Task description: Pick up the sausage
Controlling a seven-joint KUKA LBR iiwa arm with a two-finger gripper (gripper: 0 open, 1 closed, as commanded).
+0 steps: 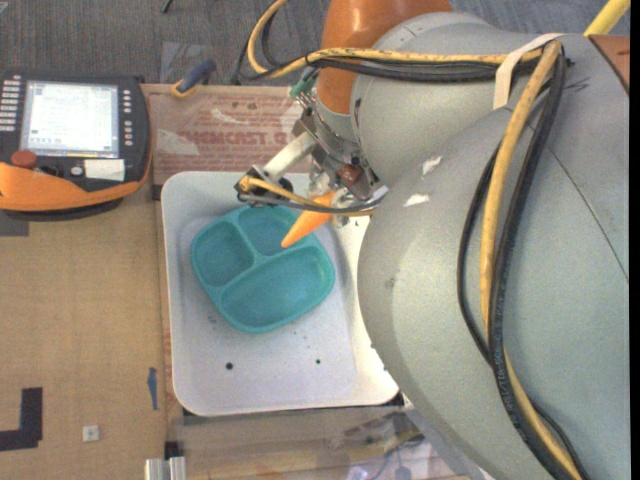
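Over the teal tray [262, 278], a tapered orange sausage [304, 227], tilted.

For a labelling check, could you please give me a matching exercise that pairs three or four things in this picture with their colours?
Things:
1. divided plate
2. carrot
3. bin
4. band above the wrist

Colours:
A. white
B. teal
C. orange, pointed shape
D. orange, rounded shell

Pairs: 1-B, 2-C, 3-A, 4-D

One white bin [190, 368] holds one teal divided plate [262, 273] and one orange carrot [303, 227]; one pendant [70, 138] lies beside it.
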